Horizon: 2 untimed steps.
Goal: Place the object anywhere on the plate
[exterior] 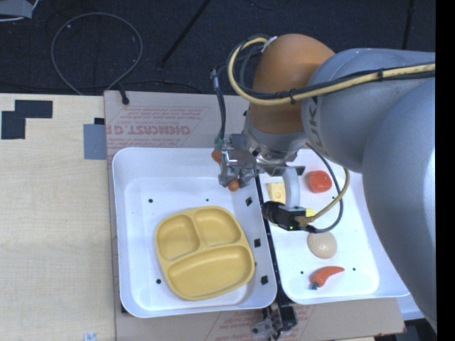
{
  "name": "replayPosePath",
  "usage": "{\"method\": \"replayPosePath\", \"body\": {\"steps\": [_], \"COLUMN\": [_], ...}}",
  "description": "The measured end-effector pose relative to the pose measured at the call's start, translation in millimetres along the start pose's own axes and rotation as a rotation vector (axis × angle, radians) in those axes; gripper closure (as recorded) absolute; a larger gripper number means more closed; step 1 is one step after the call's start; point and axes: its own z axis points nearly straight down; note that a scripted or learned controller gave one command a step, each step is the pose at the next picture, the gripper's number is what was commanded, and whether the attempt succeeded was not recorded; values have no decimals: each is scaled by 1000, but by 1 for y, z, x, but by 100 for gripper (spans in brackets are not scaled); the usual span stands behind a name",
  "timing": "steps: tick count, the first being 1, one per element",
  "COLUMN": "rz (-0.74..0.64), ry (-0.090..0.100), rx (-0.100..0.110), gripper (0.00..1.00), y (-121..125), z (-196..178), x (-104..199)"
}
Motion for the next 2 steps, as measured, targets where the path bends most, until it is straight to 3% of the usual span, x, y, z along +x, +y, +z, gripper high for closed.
{"method": "replayPosePath", "body": {"steps": [1, 2], "rz": [1, 2], "ry": [-1, -2], "rx": [2, 1], "gripper": [100, 0], "y": [-10, -10], "z": [4, 4], "x": [41, 40]}}
